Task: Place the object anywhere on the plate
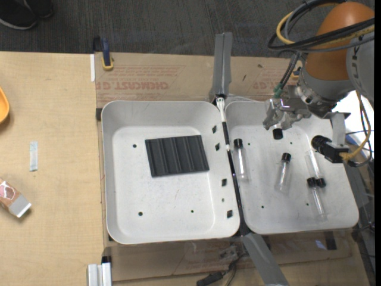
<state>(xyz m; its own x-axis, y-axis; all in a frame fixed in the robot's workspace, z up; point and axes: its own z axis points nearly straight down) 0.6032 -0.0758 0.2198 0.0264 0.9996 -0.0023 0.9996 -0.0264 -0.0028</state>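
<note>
Three tubes [240,158] lay in the right bin [262,219]; the ribbed plate [177,155] sat bare. I couldn't tell the gripper's [277,124] grip; placement remained undone.

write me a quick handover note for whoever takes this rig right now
Pincer: over the upper left of the right bin; the view does not settle whether it is open or shut, and nothing shows held in it.
Things: three clear black-capped tubes lie in the right bin, one by its left wall, one near the middle, one toward the right. The dark ribbed plate lies flat in the left bin.
Done: no tube is on the plate.
Left: pick up a tube, carry it to the left bin, set it on the plate.
</note>
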